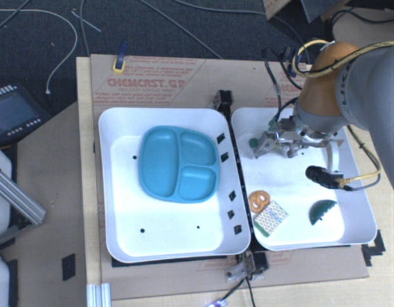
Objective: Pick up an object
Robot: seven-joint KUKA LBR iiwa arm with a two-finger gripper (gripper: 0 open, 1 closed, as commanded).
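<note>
My gripper [277, 143] hangs over the back of the right bin [357, 232], below the grey arm with its orange band [325, 75]. A small green object [253, 143] lies just to the gripper's left, close to the bin's divider wall. Near the front of this bin lie a brown pretzel [259, 201], a patterned packet [271, 217] touching it, and a dark green half-round piece [323, 210]. The left bin [120, 235] holds a blue divided plate [179, 164].
A black connector with a yellow cable [325, 176] hangs from the arm over the right bin's middle. Black clips line the wall between the bins [230, 197]. Cables trail across the floor behind the bench.
</note>
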